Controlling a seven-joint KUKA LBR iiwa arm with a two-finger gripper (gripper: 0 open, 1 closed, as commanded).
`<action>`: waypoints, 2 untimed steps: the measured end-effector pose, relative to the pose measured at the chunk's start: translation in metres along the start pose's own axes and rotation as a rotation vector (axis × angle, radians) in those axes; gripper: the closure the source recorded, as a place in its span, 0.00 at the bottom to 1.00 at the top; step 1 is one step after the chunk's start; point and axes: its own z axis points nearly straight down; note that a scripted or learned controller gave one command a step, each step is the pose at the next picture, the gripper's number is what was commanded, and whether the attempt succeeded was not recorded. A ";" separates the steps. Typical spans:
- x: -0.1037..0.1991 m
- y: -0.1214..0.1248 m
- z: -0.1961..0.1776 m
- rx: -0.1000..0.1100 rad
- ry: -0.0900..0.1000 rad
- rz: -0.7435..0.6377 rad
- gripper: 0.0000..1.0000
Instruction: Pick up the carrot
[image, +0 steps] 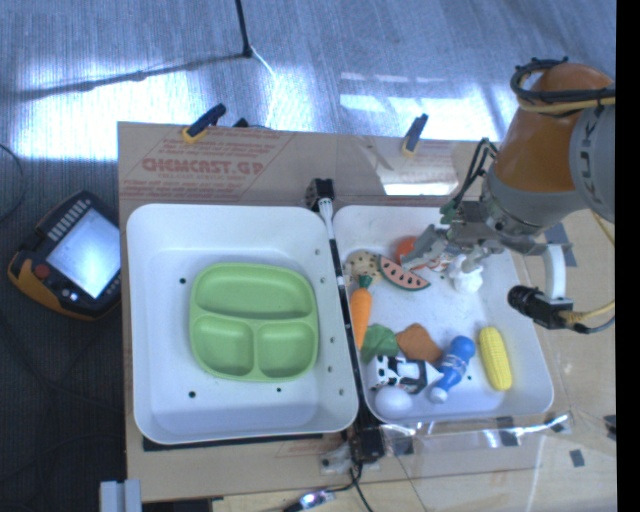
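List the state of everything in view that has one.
carrot: lying in right bin, along its left wall, not held.
gripper: near watermelon slice, away from carrot.
blue bottle: on its side.
corn: lying flat.
green tray: right way up, in left bin.

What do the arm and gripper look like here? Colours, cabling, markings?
The arm is grey, with a wide, rounded orange band above the wrist. Thin dark cables run down beside the band toward the wrist. The gripper is a small grey metal assembly. The view is too blurred to make out any markings.
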 end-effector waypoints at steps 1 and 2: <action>0.090 -0.007 0.053 0.006 0.002 0.159 0.00; 0.015 -0.022 0.050 0.002 -0.003 0.087 0.00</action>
